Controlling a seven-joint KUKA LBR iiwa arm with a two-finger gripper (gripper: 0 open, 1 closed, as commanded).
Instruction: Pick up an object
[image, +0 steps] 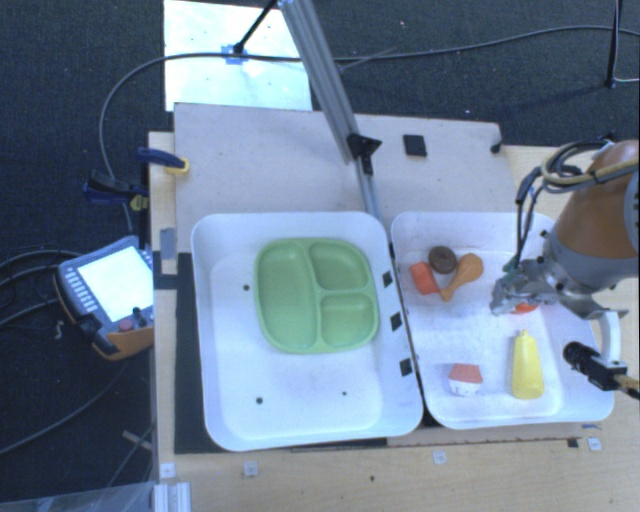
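Far left, off the bench, a handheld pendant (108, 297) lies on the dark floor, screen lit. On to the left bin (300, 400): a green divided plate (317, 295) sits in its far half, three compartments, flat on the white. A grey pole (330, 85) slants in from the top and ends near the gap between the bins.

Now the right bin (440, 410). At its far left, an orange block (424, 278) touches a brown round piece (443, 260), and just right of them lies a tan pear-like toy (462, 272), neck pointing near-left. Near side: a small red and white piece (464, 379), and right of it a yellow bottle (527, 366) lying with its tip toward the far side.

The gripper (515, 296) is low over the bin's right part, just beyond the bottle's tip, with something orange at its base, perhaps the bottle's cap. Its fingers blur together from this angle, so I cannot tell how wide they are or whether they hold anything. The arm (595, 225) comes in from the right
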